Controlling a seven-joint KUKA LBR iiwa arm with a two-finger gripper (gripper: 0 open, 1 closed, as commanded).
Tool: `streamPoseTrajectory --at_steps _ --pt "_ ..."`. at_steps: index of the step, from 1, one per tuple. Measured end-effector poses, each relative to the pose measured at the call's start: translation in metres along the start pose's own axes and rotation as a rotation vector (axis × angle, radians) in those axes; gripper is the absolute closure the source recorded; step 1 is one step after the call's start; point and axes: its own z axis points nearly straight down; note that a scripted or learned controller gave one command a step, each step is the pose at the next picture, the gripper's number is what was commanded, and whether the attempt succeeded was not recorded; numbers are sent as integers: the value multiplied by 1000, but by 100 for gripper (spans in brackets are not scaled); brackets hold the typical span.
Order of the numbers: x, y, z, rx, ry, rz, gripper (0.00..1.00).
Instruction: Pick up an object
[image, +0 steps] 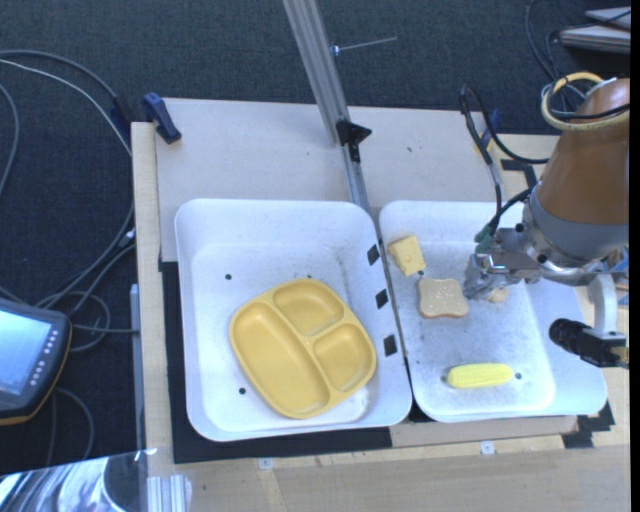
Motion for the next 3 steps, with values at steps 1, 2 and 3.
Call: streamPoseTrajectory --at_steps 1,2,3 --pt "38 25 2 1 1 -4 100" --pt "85 50 17 2 1 -4 100" --pt "140 75 26 1 2 -5 100"
